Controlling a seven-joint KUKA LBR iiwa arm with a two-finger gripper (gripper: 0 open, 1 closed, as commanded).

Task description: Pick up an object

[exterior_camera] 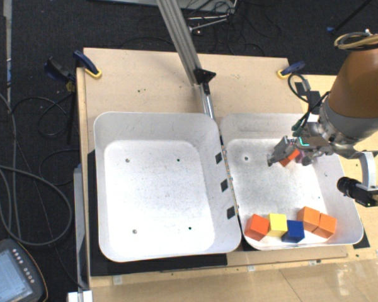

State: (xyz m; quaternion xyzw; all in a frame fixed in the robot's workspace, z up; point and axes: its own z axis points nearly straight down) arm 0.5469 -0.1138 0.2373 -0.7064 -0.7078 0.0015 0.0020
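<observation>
Blue block [294,231] among orange, yellow blocks

One fixed camera looks down at a slant from above the bench [145,80], taking in both white bins [107,168] and surrounding dark floor [31,43].

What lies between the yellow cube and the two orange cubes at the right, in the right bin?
In the camera view, a small blue cube lies between the yellow cube and the orange pair.

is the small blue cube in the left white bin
No, the small blue cube lies in the right white bin, among orange and yellow blocks at its near edge.
</observation>
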